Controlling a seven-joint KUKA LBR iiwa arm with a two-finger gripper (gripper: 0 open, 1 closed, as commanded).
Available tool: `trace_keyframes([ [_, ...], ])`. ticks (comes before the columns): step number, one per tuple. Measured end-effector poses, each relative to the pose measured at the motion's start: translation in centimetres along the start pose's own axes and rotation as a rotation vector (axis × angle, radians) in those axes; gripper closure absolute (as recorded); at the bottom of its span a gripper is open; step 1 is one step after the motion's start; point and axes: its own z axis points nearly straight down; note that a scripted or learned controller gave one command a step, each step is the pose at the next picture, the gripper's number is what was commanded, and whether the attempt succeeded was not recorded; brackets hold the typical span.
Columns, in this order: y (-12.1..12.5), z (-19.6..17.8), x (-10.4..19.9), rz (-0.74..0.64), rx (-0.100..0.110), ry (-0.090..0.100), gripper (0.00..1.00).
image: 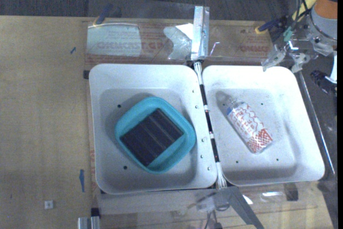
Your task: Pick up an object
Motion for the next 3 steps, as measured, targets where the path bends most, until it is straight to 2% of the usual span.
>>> trace_keyframes([
  [1, -5.2, 11.2, 0.2, -0.213, -0.001, 0.0, 0.0],
  [2, -5.2, 11.1, 0.2, -0.213, -0.002, -0.001, 0.0],
  [3, -5.1, 10.1, 0.1, -0.212, -0.006, -0.003, 1.0],
])
